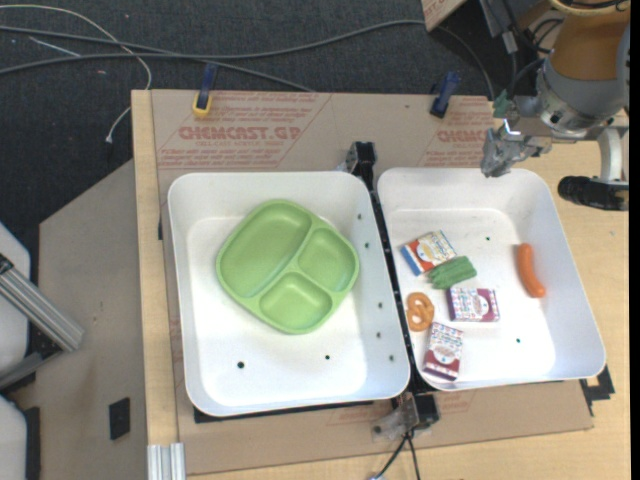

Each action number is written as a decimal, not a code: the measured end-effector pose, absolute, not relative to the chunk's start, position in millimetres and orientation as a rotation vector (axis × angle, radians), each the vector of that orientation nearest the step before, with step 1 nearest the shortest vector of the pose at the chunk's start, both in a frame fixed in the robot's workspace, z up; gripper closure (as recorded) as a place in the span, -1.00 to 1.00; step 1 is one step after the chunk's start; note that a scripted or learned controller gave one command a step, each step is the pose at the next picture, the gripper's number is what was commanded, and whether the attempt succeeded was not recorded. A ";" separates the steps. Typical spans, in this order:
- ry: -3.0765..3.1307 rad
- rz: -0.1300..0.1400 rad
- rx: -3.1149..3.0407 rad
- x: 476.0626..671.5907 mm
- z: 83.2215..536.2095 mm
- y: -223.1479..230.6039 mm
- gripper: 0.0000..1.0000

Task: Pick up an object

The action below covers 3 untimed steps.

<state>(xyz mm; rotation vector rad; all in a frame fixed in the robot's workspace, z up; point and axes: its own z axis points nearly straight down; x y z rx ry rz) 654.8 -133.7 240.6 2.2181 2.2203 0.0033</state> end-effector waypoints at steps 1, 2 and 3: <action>2.226 -0.001 2.221 636.3 248.3 -87.6 1.00; 2.225 -0.001 2.222 617.8 254.4 -36.6 1.00; 2.229 -0.001 2.218 612.5 248.7 20.7 1.00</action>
